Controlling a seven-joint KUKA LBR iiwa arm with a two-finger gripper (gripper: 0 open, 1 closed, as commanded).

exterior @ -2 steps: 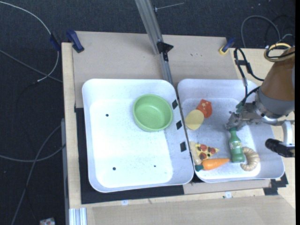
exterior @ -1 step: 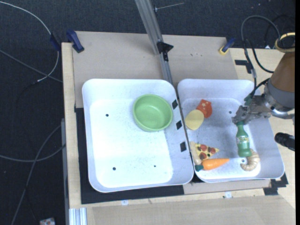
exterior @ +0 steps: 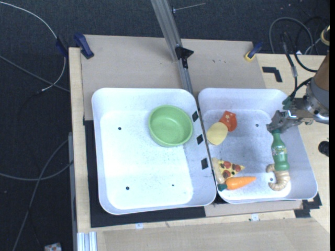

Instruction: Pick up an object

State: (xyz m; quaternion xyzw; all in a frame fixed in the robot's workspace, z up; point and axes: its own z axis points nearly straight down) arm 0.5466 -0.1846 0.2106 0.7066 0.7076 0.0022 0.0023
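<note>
My gripper point(exterior: 277, 125) hangs over the right side of the right bin point(exterior: 251, 95), directly at the top end of a green bottle point(exterior: 279, 156) that lies lengthwise on the bin floor. The gripper's dark tip meets the bottle's cap, and I cannot tell whether it touches. Further left in this bin lie a red piece point(exterior: 229, 120), a yellow lemon-like piece point(exterior: 216, 134), a pizza slice point(exterior: 229, 167) and an orange carrot point(exterior: 240, 182). A curled brown piece point(exterior: 280, 180) sits just below the bottle's base.
The left bin point(exterior: 131, 187) holds a green bowl point(exterior: 170, 125) near its upper right. A grey metal rail point(exterior: 168, 25) slants down to the gap between the bins. Cables run along the bench's right edge.
</note>
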